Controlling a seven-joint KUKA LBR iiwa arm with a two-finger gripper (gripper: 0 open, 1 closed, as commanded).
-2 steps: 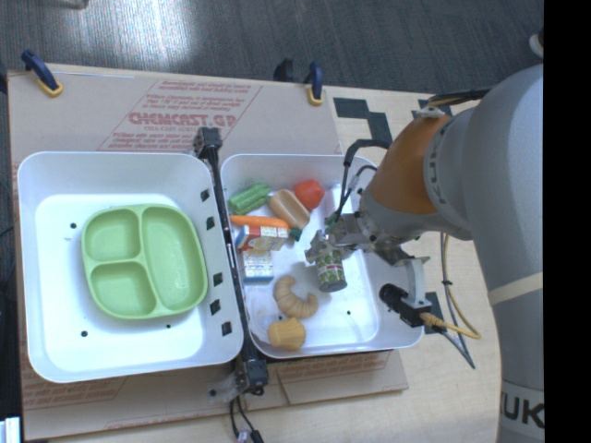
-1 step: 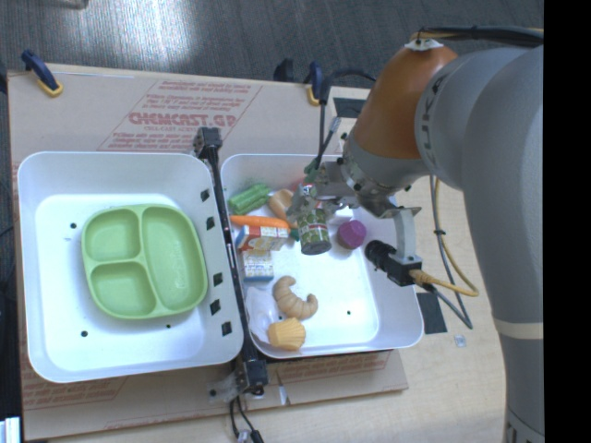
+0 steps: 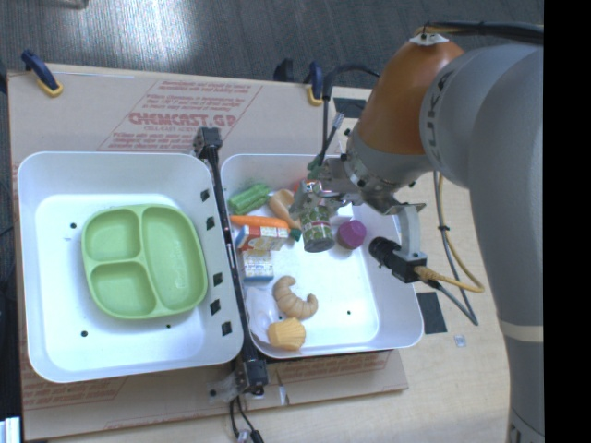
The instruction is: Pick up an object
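Grey arm over the right bin, jaws down among the toys.
Left bin holds a green tray. Jaws sit at a small jar; whether they grip it I cannot tell. Nearby lie a croissant, carrot, purple ball.

Grey arm, orange band
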